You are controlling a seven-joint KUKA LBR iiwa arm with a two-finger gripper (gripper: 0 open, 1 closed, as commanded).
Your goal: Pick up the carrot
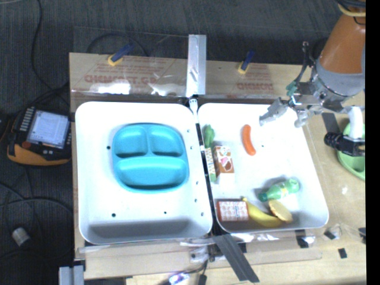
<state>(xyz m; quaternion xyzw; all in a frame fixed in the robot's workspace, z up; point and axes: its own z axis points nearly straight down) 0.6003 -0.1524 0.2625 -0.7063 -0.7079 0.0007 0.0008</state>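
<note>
i see the bench [338, 177] carrying two white bins side by side. left bin [95, 212] holds a blue divided plate [149, 157], sitting roughly centred. right bin [297, 159] has the clutter. arm [344, 46] comes in from the right, orange band above the wrist, gripper [284, 113] hanging over the bin's upper right corner. fingers look spread apart, nothing between them. banana [261, 215] lies near the bin's front edge, touching a brown packet [231, 210] on its left and a tan slice-like piece [281, 211] on its right. green bottle [279, 189] lies on its side just above the banana. small printed carton [223, 160] sits against the bin's left wall, green vegetable [208, 135] just above it. carrot [249, 140] is in the bin's upper middle, lying nearly upright in the view, on bare bin floor, apart from the other items, below and left of the gripper, not touched by it.
</note>
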